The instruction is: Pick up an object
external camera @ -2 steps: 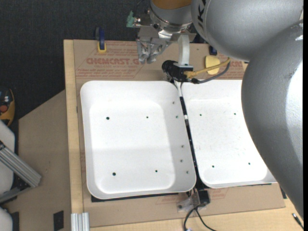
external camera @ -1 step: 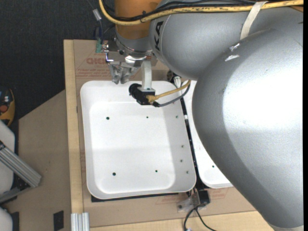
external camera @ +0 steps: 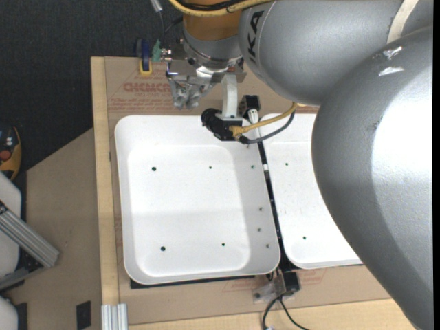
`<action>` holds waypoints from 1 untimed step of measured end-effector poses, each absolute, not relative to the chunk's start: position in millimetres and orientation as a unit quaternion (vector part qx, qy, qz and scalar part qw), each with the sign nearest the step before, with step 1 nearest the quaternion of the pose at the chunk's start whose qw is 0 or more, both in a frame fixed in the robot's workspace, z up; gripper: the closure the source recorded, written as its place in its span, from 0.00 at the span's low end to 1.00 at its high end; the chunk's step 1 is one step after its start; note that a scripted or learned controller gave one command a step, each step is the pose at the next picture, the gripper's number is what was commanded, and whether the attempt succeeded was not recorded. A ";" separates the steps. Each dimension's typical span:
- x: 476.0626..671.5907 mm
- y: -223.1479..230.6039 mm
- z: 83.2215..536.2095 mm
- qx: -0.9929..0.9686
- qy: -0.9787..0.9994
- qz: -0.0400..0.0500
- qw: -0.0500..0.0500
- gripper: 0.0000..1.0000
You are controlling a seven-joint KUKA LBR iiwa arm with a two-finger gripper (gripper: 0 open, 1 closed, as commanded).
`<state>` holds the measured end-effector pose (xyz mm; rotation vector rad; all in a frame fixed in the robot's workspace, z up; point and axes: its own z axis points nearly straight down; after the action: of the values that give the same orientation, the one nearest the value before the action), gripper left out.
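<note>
- The object to be picked cannot be made out from this angle, and where it lies cannot be told.
- The gripper [external camera: 185,98] is seen hanging at the far side of the bench, just beyond the far rim of the left bin [external camera: 125,184], over the brown board [external camera: 103,184] rather than over the white floor.
- Whether it is spread, pressed together or pinching anything cannot be told; the tip is small and partly lost against the board.
- Just right of the gripper, a white bracket [external camera: 231,95] is seen coming down from the wrist, with a black fitting [external camera: 218,125] at its foot, over the left bin's far right corner.
- A yellow cable [external camera: 271,122] is seen running from that fitting off to the right, under the arm.
- Small dark dots [external camera: 154,169] are spotted on the left bin's floor, set well apart, and a shadow is thrown across its far half.
- The right bin [external camera: 299,198] is seen just beside the left one, touching or nearly so along a dark seam, and is largely covered by the grey arm [external camera: 371,150].
- The orange band [external camera: 210,9] is seen at the top, directly above the wrist.
- Red print [external camera: 141,86] is noted on the board, left of the gripper, and a blue clamp [external camera: 144,53] sits at the board's far edge.
- At the near edge, a black plug [external camera: 290,280] with a trailing lead is seen between the two bins.
- An aluminium bar [external camera: 27,236] is seen lying aslant at the lower left, off the board.
</note>
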<state>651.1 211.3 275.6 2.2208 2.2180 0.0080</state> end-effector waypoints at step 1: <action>650.2 179.5 329.6 0.708 0.706 0.004 0.003 1.00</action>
<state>650.2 179.5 329.6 2.2205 2.2143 0.0112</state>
